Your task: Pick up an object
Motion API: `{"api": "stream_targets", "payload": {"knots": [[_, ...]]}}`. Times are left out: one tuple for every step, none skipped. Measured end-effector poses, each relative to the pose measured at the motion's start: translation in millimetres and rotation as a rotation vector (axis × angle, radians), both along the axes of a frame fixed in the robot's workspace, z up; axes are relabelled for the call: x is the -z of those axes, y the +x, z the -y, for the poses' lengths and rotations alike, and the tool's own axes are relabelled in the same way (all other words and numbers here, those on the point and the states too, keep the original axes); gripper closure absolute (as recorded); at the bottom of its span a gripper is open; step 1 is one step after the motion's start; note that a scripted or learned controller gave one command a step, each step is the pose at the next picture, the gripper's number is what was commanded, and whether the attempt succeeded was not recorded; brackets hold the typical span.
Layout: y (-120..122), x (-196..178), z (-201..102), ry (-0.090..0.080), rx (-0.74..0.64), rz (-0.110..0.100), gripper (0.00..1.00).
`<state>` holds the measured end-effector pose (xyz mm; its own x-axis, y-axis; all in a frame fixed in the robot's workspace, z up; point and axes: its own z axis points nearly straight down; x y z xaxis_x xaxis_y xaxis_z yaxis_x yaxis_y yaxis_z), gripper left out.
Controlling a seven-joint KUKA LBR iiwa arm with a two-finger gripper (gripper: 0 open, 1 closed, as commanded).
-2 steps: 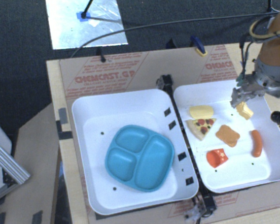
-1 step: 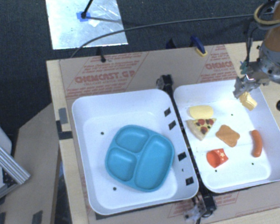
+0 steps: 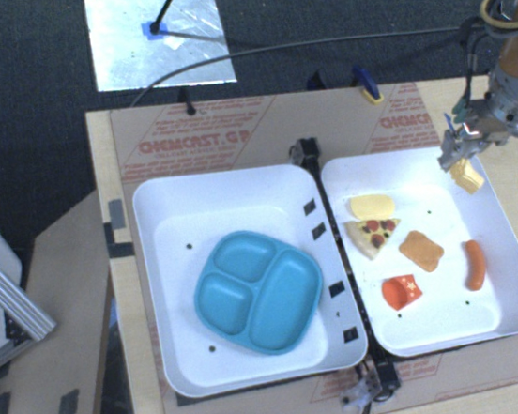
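My gripper [image 3: 457,154] hangs over the far right corner of the right bin [image 3: 446,333]. A small pale yellow block [image 3: 469,176] sits between its fingertips and overlaps the bin's right rim, so it looks lifted off the floor. The gripper is shut on this block. Lying on the right bin's floor are a yellow oval piece [image 3: 373,206], a pizza slice [image 3: 374,235], a brown toast-like piece [image 3: 422,250], a red piece [image 3: 402,291] and an orange sausage [image 3: 475,265].
A blue divided plate [image 3: 259,291] lies in the left bin [image 3: 179,354]. A black divider strip [image 3: 331,239] runs between the bins. A cable crosses the cardboard behind them, and a metal frame [image 3: 0,292] stands at the left.
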<state>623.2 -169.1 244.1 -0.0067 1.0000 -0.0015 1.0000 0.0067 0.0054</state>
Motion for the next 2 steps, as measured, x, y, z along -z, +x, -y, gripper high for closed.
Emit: {"api": "stream_targets", "payload": {"knots": [[-14.8, -2.1, -60.5, 0.003, -0.004, -0.004, 1.0], [-28.9, 9.5, -104.3, 0.003, -0.002, -0.006, 1.0]]}}
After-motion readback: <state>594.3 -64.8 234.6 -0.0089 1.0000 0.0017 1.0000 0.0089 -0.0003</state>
